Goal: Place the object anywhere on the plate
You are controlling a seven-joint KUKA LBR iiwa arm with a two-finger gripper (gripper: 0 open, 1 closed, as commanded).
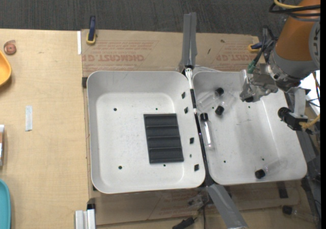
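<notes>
Left bin (102, 136): dark ribbed plate (163, 138) lying flat near its middle. Right bin (285, 164): small black pieces (219, 110) in the upper left, one more (260, 173) near the lower right corner, a clear tube (207, 134) along the left wall. Gripper (248, 95) over the right bin's upper part, just right of the black pieces, nothing seen between the fingers; open or closed, can't tell

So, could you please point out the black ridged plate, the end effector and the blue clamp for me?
Black ridged plate (163, 138): camera view, on its middle ridge, in the left bin.
End effector (249, 95): camera view, at its tip, over the right bin.
Blue clamp (92, 24): camera view, on its handle, at the cardboard's far edge.
</notes>
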